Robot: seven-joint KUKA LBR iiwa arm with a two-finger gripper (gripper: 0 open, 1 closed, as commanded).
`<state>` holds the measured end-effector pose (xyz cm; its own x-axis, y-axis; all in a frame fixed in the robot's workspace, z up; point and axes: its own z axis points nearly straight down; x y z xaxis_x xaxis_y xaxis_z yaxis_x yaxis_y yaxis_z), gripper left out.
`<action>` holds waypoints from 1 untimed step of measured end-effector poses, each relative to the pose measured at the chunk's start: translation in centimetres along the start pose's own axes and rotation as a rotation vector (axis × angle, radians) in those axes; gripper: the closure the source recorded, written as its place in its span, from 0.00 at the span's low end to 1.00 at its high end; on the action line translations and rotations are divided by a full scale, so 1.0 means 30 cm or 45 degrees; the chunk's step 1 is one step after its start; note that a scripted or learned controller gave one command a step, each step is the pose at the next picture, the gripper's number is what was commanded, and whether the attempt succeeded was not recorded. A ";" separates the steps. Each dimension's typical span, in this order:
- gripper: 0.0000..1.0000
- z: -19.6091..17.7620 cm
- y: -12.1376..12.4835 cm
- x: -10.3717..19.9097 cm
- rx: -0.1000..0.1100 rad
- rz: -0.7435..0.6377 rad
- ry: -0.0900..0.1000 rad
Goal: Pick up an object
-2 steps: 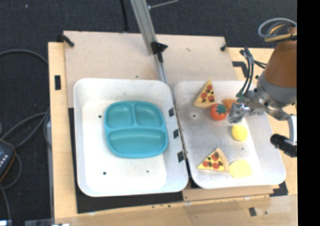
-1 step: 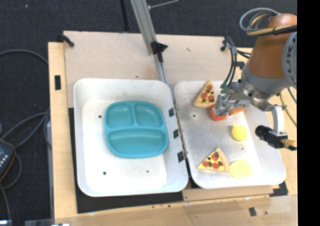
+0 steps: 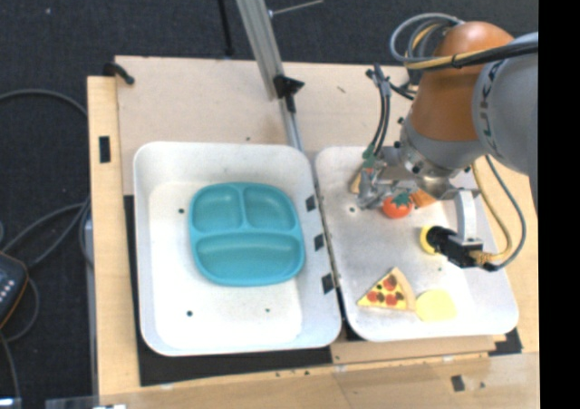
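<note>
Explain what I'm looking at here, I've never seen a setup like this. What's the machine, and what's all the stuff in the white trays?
This is one picture from a camera fixed above a bench, looking down at a slant. The grey and orange machine reaching in from the picture's right is a robot arm. At its end is a gripper, a two-finger claw for picking things up.

Two shallow white bins sit side by side on the bench. The left bin holds a teal divided plate. The right bin holds a toy pizza slice, a yellow round piece beside it, and a red tomato-like toy next to the gripper. From this view it is unclear whether the gripper holds anything.
</note>
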<state>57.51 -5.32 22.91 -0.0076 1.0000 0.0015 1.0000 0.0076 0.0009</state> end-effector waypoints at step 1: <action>1.00 -0.034 0.057 0.197 -0.002 -0.002 0.000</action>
<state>59.18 0.59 23.95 -0.0090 1.0000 0.0018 1.0000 0.0090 0.0026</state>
